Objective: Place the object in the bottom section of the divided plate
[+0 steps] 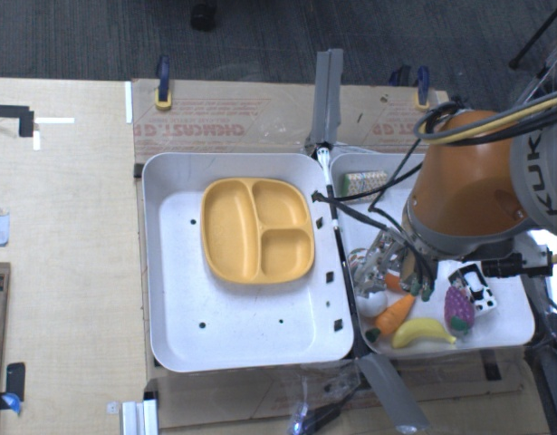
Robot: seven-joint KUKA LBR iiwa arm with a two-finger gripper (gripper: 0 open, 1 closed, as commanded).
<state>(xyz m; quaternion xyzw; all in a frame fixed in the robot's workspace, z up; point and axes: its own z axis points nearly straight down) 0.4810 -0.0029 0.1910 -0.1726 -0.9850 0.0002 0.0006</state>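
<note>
The metal two-finger tool (pixel 387 263) hangs low in the right white bin (pixel 523 329), partly hidden by the arm; its opening is not clear. Just below it lie one orange carrot (pixel 395 313), one yellow banana (pixel 421 333) and one purple grape bunch (pixel 458 307). Left of it, one yellow divided plastic plate (pixel 257 229) sits in the left white bin (pixel 178 288) on the pale wooden worktop (pixel 61 270).

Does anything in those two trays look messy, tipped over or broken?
Nothing stands out. The yellow divided plate lies flat in the left bin, slightly turned. A banana, carrot and purple toy lie loosely in the right bin.
</note>
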